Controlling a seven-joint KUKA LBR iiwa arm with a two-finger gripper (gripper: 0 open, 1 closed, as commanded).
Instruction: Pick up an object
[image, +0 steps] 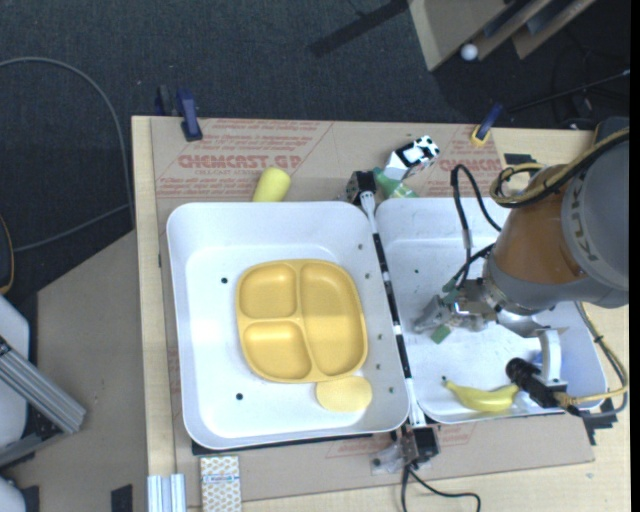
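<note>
Lying on the floor of the right bin (425, 245), a small green piece (438, 335) sits just beside the gripper (443, 316), on its lower side in the camera view. How wide the claw stands, and whether it has hold of the piece, cannot be told from this angle. A banana (483, 397) lies apart from both, close to the same bin's near wall. The grey and orange arm (545, 245) reaches over this bin from the right. In the left bin (200, 300), a yellow divided plate (300, 320) lies flat near the middle, with a pale yellow disc (344, 393) touching its near edge. On the bench (240, 140) beyond the bins are a yellow cylinder (271, 184) and a black-and-white object (415, 153).
</note>
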